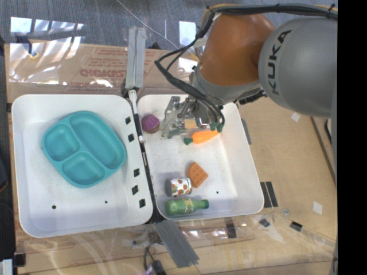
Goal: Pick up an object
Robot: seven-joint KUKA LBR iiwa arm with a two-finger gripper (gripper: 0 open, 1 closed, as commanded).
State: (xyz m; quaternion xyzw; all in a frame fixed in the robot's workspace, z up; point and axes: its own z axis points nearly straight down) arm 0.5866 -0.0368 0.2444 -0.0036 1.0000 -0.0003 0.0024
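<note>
"KUKA" stands in dark capitals, running vertically, on the grey arm (pixel 298 56) casing. Left of the arm, the cardboard sheet (pixel 69 67) behind the bins bears faint reddish mirrored print, too washed out to make out.

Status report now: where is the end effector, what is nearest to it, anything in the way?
End effector low in right bin, between purple ball and toy carrot. Nothing seen between fingers. Can, bottle, waffle lie apart, nearer the front.

Grey carpet floor (pixel 69 2) (glare streaks at left) behind a brown cardboard-covered bench (pixel 298 171).
</note>
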